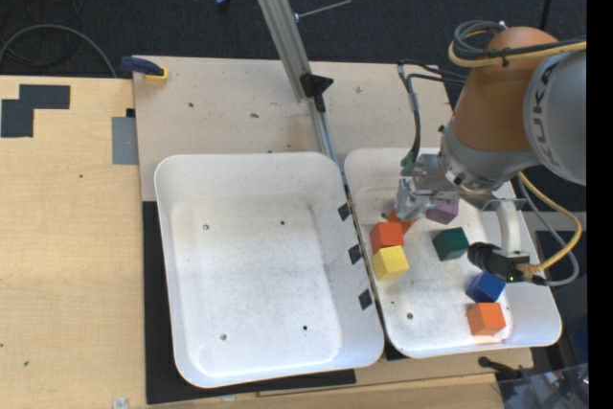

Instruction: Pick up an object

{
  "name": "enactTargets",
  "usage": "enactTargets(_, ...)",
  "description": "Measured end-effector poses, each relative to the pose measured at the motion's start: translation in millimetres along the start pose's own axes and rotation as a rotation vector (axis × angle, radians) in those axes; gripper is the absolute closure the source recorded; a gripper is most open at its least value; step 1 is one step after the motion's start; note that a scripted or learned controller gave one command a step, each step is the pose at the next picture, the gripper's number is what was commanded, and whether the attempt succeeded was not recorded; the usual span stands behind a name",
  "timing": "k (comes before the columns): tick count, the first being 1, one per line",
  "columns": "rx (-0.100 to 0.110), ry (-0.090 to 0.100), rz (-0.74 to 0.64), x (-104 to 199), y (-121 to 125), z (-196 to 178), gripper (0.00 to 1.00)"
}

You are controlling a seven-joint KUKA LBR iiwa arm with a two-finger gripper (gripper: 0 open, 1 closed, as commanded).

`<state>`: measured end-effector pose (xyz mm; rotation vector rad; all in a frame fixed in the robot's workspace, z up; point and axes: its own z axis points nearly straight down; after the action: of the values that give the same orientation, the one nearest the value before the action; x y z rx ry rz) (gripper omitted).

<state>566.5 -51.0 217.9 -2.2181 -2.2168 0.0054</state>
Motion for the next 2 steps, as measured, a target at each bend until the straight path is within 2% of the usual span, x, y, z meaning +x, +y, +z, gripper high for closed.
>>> enactTargets(1,0.001,0.000,0.001,-0.4,-0.1,0.4,0.00)
enactTargets(2,-0.007,-0.002,0.000,-5.5,14.4,-27.4,0.00)
